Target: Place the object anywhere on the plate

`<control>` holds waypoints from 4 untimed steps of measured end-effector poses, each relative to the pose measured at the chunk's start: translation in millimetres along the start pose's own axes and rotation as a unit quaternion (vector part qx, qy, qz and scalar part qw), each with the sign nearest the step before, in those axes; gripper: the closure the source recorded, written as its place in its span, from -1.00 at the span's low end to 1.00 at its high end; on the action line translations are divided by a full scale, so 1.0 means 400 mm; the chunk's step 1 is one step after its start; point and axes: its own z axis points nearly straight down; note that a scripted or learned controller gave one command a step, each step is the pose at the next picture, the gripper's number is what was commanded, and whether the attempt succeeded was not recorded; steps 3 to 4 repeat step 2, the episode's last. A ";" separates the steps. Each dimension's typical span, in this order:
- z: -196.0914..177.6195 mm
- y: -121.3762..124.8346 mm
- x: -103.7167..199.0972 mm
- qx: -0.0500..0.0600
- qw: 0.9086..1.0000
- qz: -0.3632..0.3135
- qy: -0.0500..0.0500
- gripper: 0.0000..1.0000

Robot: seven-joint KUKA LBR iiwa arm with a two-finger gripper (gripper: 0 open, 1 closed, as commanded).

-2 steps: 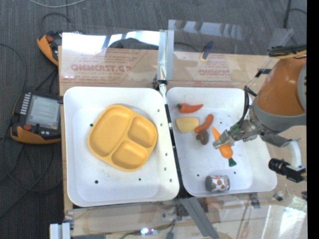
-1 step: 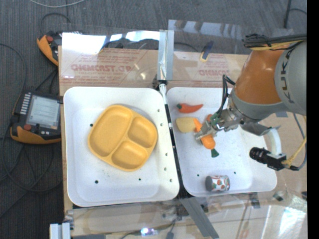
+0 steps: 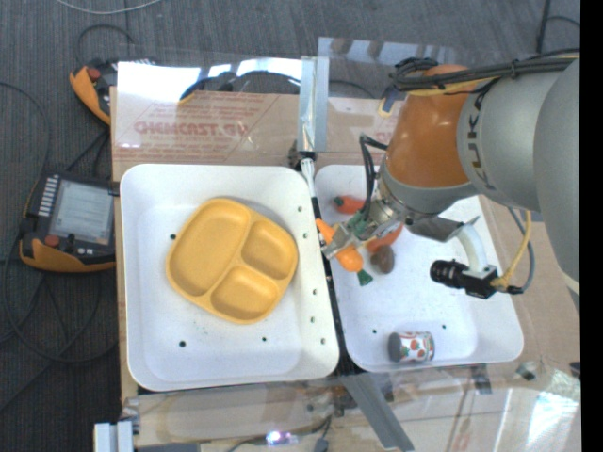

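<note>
The arm [image 3: 471,130] hides the right bin's [image 3: 471,332] upper part, and the gripper's [image 3: 356,236] fingers blur among small orange objects [image 3: 350,260].

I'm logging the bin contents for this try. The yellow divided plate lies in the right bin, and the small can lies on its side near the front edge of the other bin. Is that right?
Not quite: the camera view shows the yellow divided plate in the left bin, not the right. The small can does lie on its side near the front edge of the other bin, the right bin.
</note>
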 end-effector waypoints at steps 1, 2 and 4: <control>0.018 0.040 0.200 -0.001 0.995 -0.096 0.001 1.00; 0.018 0.040 0.200 -0.001 0.995 -0.096 0.001 -1.00; 0.018 0.040 0.200 -0.001 0.995 -0.096 0.001 -1.00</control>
